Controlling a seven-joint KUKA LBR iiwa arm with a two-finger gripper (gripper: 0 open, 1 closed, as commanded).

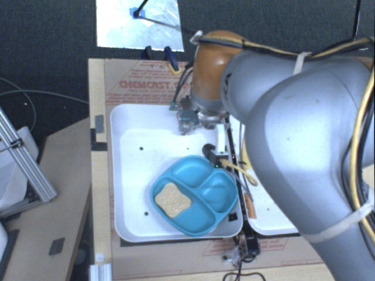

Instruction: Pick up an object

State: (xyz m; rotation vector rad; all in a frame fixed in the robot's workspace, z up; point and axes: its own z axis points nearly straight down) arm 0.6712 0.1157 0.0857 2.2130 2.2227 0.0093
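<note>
A blue divided plate [202, 206] lies in the near right part of the left white bin [132, 157]. A tan slice of bread [172, 200] rests in the plate's left compartment. My gripper [188, 122] hangs over the bin's far right corner, above and behind the plate, well apart from the bread. Its small metal tip shows below the orange wrist band [212, 63]. Nothing is visible between its fingers.
The big grey arm [299, 145] covers most of the right bin [275, 224]. Cables run along the divider between the bins. A cardboard sheet [140, 81] lies under the bins. A metal frame [20, 157] stands at the left.
</note>
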